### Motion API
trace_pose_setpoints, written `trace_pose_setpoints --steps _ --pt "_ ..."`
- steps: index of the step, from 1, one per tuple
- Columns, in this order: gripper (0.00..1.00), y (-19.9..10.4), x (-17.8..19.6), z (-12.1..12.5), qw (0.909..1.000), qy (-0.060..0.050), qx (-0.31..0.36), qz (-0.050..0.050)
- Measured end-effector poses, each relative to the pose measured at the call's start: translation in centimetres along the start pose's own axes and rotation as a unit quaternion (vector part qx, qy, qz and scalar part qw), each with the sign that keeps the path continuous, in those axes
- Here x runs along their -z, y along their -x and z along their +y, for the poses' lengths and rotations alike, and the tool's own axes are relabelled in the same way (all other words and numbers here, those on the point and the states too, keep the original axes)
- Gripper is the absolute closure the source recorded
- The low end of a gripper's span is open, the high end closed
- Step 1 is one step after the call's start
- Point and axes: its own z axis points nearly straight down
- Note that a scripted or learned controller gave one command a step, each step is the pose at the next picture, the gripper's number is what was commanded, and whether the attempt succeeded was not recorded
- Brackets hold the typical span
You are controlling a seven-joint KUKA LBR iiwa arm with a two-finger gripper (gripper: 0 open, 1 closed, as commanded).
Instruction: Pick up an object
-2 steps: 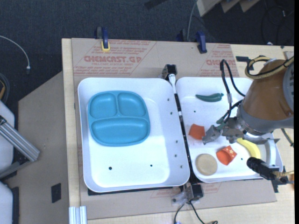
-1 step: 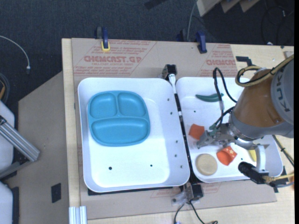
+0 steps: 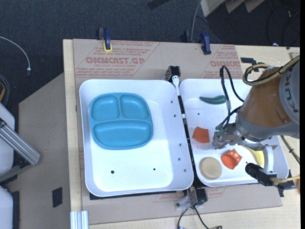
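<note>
The right bin point(image 3: 190, 92) holds several small objects. An orange block point(image 3: 200, 134) lies near its left wall, a dark green curved piece point(image 3: 213, 99) at the back, and a tan round disc point(image 3: 210, 167) at the front. A red piece point(image 3: 231, 159) sits beside the disc, and a yellow piece point(image 3: 258, 156) shows partly under the arm. My gripper point(image 3: 223, 140) hangs low over the bin's middle, just right of the orange block and above the red piece. The wrist hides what is under it.
The left bin point(image 3: 162, 161) holds a blue divided plate point(image 3: 122, 120) in its back left part. A black divider point(image 3: 181, 113) runs between the bins. Cables point(image 3: 228, 87) loop over the back of the right bin, and the arm covers its right side.
</note>
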Motion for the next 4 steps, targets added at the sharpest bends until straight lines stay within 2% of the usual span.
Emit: trace_pose_setpoints --steps 1,3,4 --pt "1.0 0.2 6.2 -0.4 1.0 0.003 0.001 -0.001" --pt "1.0 -0.9 16.6 -0.3 1.0 0.003 0.002 -0.001" --pt "1.0 -5.0 14.3 1.3 1.0 -0.001 0.002 0.0"
